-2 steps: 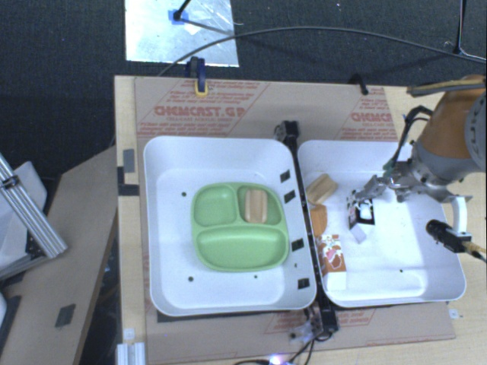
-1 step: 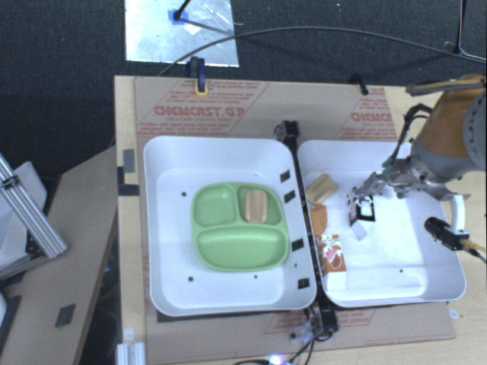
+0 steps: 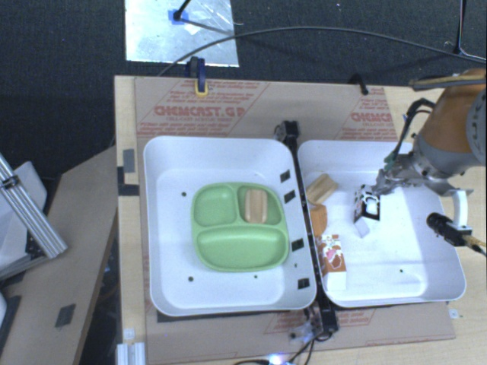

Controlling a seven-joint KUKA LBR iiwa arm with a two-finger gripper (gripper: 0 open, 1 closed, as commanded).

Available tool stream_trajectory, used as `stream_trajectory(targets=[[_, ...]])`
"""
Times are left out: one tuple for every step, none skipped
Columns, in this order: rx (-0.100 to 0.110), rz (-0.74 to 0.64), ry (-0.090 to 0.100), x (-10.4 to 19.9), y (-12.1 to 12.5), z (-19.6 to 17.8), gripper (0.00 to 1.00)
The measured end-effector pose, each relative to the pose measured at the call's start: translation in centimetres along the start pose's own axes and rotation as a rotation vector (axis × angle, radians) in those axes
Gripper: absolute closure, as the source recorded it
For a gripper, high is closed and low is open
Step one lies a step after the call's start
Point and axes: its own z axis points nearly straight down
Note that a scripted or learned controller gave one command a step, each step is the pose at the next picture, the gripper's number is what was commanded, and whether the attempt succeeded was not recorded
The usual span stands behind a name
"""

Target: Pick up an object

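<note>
My gripper hangs low over the middle of the right bin, with the arm coming in from the right. A tan wooden block lies at that bin's left wall, left of the gripper and apart from it. Below the block is a flat orange piece, and further toward the front a white and red packet. A small pale thing sits just under the gripper; whether they touch is unclear.
In the left bin rests a green divided plate with a tan bread-like piece in its upper right compartment. A black divider with clips runs between the bins.
</note>
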Motion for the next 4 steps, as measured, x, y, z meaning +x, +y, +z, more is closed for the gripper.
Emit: stream_trajectory(targets=[[0.021, 0.001, 0.001, -0.6, 1.1, -5.0, 1.00], [0.022, 0.000, 0.001, -0.6, 1.4, -10.3, 1.00], [0.025, -0.002, 0.003, 4.9, 2.0, -9.6, 1.00], [0.025, -0.002, 0.004, 9.8, 1.4, -10.5, 1.00]])
